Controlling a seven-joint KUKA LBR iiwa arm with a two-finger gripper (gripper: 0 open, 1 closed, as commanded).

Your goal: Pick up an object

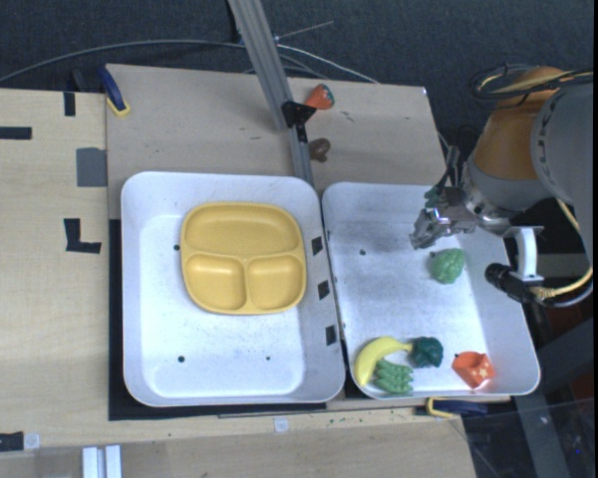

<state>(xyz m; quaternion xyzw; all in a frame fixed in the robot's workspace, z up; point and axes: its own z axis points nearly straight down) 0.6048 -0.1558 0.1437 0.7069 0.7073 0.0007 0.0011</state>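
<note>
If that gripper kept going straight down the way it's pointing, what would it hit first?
Probably the bare white floor of the right bin: the gripper points down just left of the light green lump. Depth is hard to judge.

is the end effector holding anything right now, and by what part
Nothing shows between its fingers: the end effector hangs above the right bin, just up-left of the light green toy.

We're looking down from one fixed camera, mounted high above the bench (209, 118) and tilted at a slant, so the far edge sits at the top of our view and the near edge at the bottom. We're far enough back to take in both white bins whole: the left bin (145, 297) and the right bin (379, 212) side by side across the middle. The arm (538, 147) comes in from our right, and dark floor shows beyond the bench up top.
</note>
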